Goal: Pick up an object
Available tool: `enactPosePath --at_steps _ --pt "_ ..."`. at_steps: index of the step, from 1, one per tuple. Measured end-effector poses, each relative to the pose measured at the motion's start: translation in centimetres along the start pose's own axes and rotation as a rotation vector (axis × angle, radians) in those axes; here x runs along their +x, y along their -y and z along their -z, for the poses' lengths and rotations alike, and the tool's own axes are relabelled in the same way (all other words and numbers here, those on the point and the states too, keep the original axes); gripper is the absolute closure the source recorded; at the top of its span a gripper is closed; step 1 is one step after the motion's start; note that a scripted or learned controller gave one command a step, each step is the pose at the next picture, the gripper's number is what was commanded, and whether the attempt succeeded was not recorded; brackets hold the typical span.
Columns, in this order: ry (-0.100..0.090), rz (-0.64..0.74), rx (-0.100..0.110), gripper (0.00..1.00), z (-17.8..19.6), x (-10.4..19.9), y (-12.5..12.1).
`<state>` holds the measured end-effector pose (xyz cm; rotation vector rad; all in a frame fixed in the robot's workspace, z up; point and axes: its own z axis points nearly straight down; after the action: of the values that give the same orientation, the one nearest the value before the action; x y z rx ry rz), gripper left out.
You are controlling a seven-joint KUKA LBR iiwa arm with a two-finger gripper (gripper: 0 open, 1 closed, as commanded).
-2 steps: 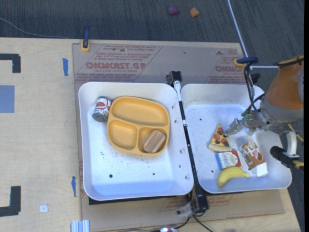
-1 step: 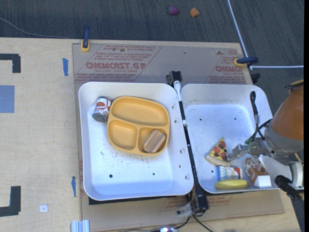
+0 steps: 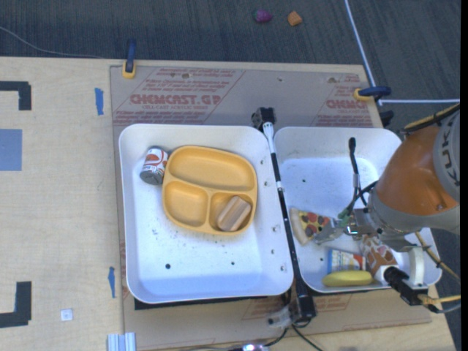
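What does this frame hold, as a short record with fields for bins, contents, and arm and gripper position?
left bin: holds a yellow divided tray and a small can lying beside the tray's left edge
tray contents: a tan bread-like piece in the lower right compartment
right bin: pizza slice toy, banana, small box
arm: reaches in from the right, over the right bin
gripper: low, next to the pizza slice toy; grasp not clear
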<state>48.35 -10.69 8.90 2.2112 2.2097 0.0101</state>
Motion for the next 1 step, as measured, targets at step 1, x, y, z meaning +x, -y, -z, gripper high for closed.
enactPosePath --at_steps 1 --pt "0.010 -0.004 -0.010 1.00 1.15 -0.46 -0.21"
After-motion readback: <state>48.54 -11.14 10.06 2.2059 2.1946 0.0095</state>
